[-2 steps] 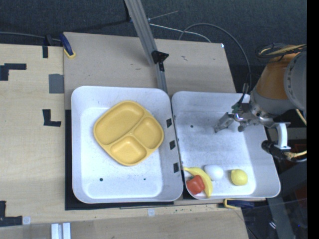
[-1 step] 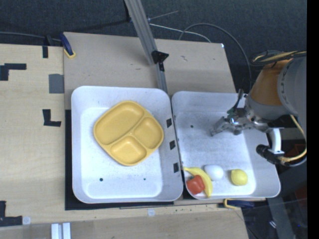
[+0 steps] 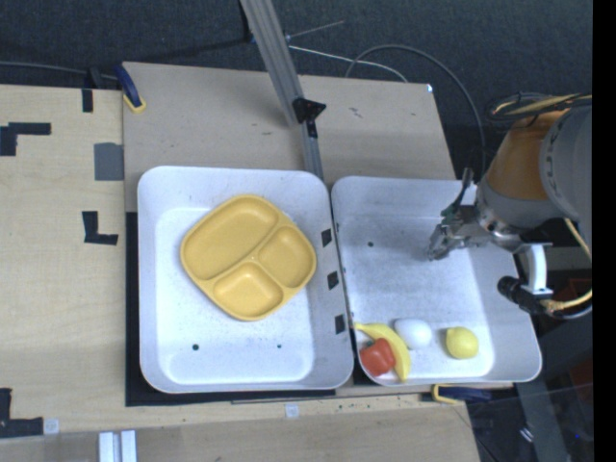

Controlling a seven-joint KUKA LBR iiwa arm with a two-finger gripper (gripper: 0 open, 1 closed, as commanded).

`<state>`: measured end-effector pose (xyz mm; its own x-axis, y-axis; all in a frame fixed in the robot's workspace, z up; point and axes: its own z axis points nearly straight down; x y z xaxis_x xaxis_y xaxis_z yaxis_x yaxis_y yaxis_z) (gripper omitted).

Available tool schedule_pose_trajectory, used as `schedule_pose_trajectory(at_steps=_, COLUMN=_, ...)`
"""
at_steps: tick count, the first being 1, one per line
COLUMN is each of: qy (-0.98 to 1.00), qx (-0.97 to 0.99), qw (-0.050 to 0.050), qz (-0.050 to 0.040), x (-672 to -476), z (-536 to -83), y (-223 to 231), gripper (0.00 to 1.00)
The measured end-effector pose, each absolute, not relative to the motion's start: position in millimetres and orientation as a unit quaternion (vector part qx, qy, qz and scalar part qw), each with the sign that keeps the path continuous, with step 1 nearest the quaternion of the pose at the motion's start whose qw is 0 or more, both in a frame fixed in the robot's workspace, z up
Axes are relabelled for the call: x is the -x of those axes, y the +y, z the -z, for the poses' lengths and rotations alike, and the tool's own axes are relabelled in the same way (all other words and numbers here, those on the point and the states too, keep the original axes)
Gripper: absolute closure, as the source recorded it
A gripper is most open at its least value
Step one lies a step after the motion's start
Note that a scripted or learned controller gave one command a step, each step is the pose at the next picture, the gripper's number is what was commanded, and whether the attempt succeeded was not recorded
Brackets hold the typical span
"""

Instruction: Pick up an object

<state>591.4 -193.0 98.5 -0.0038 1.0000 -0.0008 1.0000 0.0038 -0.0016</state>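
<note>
Bench holds two white bins; my gripper (image 3: 445, 242) hangs over bare floor in the right bin (image 3: 404, 210), grip state I cannot tell. Targets sit well apart at the near wall: lemon (image 3: 462, 343), white egg (image 3: 414, 332), banana (image 3: 390, 345) touching the red piece (image 3: 378, 357). Risk: closing on nothing, or fingers jamming against wall and cluster.

Tray (image 3: 248, 256) in left bin (image 3: 154, 287); fruit pieces (image 3: 414, 340) along right bin (image 3: 404, 210) near edge.
</note>
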Motion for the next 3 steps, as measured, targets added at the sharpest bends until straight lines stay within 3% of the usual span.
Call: schedule_pose_trajectory(at_steps=3, qy=-0.708, qx=0.706, qw=-0.002, qz=0.0011, x=-598.3, z=-277.4, y=-189.2, gripper=1.00)
